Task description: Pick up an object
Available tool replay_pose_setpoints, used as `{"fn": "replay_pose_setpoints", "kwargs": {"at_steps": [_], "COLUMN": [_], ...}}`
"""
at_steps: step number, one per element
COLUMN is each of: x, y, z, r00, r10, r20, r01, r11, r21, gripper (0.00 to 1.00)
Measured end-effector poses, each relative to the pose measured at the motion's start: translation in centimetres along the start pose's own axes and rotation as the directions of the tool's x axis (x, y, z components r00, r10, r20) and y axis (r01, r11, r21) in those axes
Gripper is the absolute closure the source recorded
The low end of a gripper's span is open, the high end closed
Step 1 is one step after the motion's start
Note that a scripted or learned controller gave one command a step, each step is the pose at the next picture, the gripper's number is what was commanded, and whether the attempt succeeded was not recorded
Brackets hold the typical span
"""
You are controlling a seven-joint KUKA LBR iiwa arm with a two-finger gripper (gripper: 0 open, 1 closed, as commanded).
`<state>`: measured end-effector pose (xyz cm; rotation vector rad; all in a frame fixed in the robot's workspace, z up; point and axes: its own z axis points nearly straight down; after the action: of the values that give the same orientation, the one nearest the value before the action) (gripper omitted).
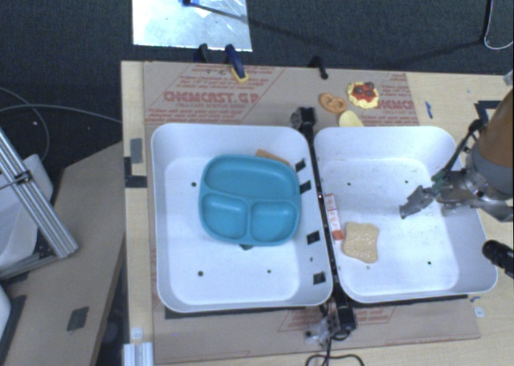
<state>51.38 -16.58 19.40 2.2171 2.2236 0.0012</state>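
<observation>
From above, the fingers (411, 205) hover over the right bin (450, 144); whether they are spread or pressed together cannot be told, and nothing shows between them. A flat beige piece (361, 241) lies on the bin floor below-left of them, apart. Far left, the left bin (173, 196) holds a blue divided plate (249, 200).

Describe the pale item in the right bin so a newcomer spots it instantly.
Find the right bin of the two white ones. Near its front left corner, beside the central divider, lies a flat tan piece with wavy edges. It is the one loose thing on that floor; the gripper hangs apart from it.
</observation>
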Motion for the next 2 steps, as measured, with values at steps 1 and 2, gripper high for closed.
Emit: {"fn": "replay_pose_setpoints", "kwargs": {"at_steps": [1,2], "x": [15.0,19.9], "y": [4.0,2.4], "z": [1.0,-21.8], "r00": [1.000,1.000], "r10": [-0.016,-0.007], "r20": [-0.008,-0.004], "r01": [0.016,0.007], "r11": [1.000,1.000], "r21": [-0.002,-0.020], "gripper": [0.00,0.00]}}
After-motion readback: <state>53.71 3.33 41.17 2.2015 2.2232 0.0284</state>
